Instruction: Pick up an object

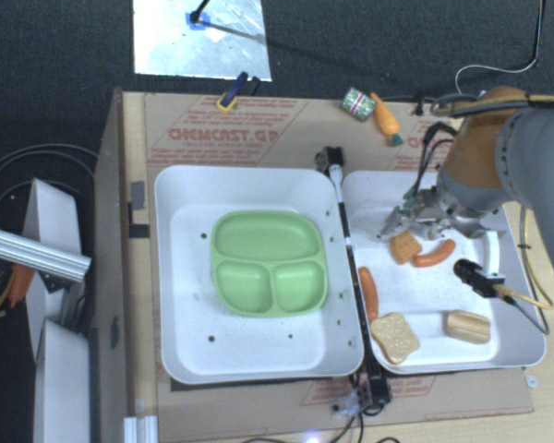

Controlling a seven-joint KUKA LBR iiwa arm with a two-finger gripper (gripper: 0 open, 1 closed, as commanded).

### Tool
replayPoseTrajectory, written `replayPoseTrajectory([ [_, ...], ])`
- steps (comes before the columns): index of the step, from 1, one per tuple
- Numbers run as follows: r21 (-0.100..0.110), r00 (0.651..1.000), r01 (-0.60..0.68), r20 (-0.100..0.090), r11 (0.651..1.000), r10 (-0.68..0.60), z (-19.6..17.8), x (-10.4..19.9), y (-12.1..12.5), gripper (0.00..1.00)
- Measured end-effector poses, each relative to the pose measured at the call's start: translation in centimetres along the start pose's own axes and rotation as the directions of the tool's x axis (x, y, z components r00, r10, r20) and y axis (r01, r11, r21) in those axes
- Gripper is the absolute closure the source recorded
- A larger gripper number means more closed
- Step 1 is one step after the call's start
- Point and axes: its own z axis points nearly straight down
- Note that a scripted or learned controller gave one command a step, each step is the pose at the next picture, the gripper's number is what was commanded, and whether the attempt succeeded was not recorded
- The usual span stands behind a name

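Two white bins: the left bin (180, 247) holds a green divided plate (269, 263); the right bin (526, 335) holds toy foods. The arm (499, 160) lowers its gripper (408, 221) over a small orange-brown piece (405, 246) lying just below the fingertips, a sausage (433, 255) touching its right. Finger state cannot be told; apparently nothing held.

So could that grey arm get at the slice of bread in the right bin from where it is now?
Probably yes. The slice of bread lies flat near the right bin's front corner with nothing on top of it. The gripper hangs farther back over a small orange piece, with open floor between. The bin wall beside the bread may crowd the fingers.
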Motion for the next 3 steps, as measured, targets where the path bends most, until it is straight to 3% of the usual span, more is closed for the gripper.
replayPoseTrajectory([
  [1, 0.002, 1.0, -0.003, 0.0, 1.0, 0.003, 0.0, -0.1, -2.0, 0.0],
  [2, -0.004, 1.0, -0.001, 0.0, 1.0, 0.001, -1.2, -0.1, -1.8, 1.0],
  [3, -0.001, 1.0, 0.0, -0.001, 1.0, 0.0, -10.1, 8.8, -3.1, 1.0],
])
